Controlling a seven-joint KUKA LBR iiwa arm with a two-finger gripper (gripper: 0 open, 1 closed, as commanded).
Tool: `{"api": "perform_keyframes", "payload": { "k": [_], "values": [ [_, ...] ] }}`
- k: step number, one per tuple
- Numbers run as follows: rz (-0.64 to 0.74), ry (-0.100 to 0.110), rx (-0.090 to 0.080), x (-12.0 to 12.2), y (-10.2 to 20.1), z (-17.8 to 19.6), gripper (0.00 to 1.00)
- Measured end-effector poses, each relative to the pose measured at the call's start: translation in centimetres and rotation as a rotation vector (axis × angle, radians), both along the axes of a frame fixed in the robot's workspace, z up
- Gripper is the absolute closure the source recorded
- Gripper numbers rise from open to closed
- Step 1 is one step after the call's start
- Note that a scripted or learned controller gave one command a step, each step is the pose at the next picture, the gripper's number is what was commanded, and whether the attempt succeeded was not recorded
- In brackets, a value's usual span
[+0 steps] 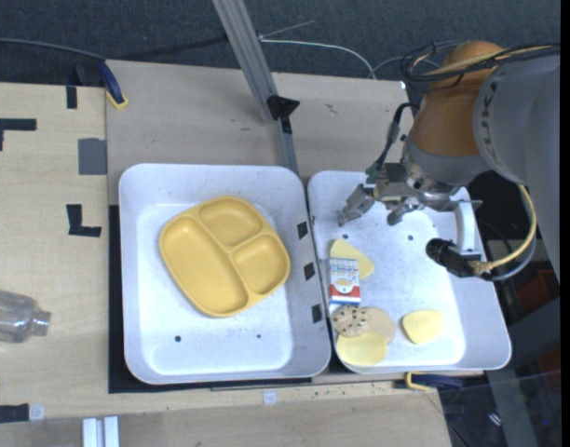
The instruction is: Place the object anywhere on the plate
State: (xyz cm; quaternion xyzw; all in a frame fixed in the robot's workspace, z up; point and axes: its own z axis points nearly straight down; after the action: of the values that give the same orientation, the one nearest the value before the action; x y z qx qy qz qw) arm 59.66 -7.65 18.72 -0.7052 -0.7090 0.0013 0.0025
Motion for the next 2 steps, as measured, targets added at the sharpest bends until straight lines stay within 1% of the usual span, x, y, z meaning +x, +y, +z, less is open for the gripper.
{"api": "perform_keyframes", "payload": {
  "k": [1, 2],
  "values": [
    [0.003, -0.001, 0.001, -1.5, 8.4, 0.1, 0.00],
    [-0.003, -0.004, 0.000, -5.8, 8.6, 4.1, 0.00]
  ]
}}
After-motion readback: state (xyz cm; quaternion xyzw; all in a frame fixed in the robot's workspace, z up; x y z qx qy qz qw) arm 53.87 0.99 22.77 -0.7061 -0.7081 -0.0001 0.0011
